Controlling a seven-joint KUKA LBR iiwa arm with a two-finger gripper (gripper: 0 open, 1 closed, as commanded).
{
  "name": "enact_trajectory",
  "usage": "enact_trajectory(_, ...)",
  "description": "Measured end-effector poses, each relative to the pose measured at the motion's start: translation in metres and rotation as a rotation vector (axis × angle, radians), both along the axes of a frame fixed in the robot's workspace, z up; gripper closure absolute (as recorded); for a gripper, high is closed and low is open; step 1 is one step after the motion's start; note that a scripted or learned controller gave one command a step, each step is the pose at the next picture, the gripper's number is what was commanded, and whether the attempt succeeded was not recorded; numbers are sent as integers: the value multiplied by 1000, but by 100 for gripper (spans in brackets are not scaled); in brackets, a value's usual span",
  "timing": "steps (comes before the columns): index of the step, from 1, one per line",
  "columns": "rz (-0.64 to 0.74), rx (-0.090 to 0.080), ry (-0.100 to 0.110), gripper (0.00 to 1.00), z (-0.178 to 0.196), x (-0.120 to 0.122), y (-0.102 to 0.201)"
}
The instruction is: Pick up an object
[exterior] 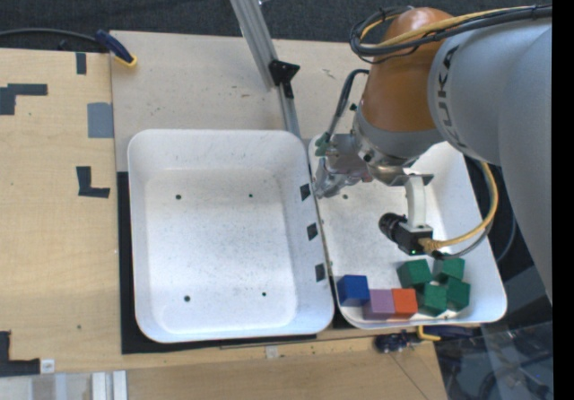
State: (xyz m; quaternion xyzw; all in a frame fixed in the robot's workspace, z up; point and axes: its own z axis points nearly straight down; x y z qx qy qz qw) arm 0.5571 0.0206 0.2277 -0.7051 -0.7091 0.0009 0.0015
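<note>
Two bins side by side on the surface [206, 75], blocks gathered in the right one.

The left bin [220, 232] touches the right bin [359, 237] along their shared rims. Along the right bin's near edge, a row of three blocks [381, 298] lies left of a cluster of blocks [438, 284] in the near right corner. The arm [466, 75] reaches over the right bin's far part, its end effector [330, 176] above the far left corner by the shared rim.

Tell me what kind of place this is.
Most likely a robotics lab test bench: a grey robot arm with an orange band reaches over two white bins, and small coloured blocks sit in the right-hand bin as practice objects.
</note>
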Motion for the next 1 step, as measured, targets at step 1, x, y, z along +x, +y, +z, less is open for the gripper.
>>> enact_trajectory(1,3,2,-2,100,10,-10,59)
